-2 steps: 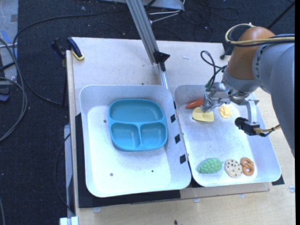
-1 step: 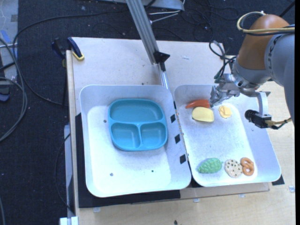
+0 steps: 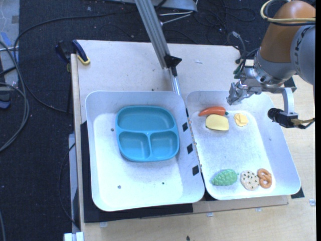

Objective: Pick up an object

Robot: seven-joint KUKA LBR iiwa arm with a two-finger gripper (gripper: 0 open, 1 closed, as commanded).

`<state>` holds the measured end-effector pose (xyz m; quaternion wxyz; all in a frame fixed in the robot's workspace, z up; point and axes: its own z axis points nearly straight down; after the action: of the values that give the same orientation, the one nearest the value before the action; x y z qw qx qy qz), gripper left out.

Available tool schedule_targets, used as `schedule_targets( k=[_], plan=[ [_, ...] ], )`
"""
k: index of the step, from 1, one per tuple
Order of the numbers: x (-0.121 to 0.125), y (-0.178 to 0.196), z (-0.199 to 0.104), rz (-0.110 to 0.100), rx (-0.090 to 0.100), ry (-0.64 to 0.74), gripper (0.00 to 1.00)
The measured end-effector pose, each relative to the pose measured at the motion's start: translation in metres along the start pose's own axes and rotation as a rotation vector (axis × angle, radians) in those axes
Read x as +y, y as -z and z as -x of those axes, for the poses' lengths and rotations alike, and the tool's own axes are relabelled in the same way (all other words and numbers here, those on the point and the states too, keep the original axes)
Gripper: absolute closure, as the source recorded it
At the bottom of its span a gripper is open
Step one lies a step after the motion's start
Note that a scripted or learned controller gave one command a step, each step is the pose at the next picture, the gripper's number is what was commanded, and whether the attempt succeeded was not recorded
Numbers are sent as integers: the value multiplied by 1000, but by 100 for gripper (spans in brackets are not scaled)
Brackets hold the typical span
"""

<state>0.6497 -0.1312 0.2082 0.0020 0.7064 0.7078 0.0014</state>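
- pretty even, bright overhead light, soft shadows only
- white bins [image 3: 100, 185] look a bit washed out
- whole frame's slightly soft and grainy

Dark speckled floor [image 3: 40, 149] w/ black cables [image 3: 30, 29], pale bench [image 3: 125, 64], metal frame [image 3: 150, 24] at top.

Arm [image 3: 291, 34] cut by right edge (gripper [image 3: 234, 98] fingers unclear)

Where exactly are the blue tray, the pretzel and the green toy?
blue tray [image 3: 131, 118]: camera view, floor of its long top compartment.
pretzel [image 3: 265, 177]: camera view, on its twisted middle.
green toy [image 3: 223, 177]: camera view, centre of its bumpy top.
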Motion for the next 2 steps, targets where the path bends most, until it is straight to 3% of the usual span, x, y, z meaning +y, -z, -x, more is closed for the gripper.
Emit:
schedule_targets(
  k=[1,2],
  plan=[
    [1,53,0,1,0,0,100],
    [-21,40,-41,-7,1,2,100]
  ],
)
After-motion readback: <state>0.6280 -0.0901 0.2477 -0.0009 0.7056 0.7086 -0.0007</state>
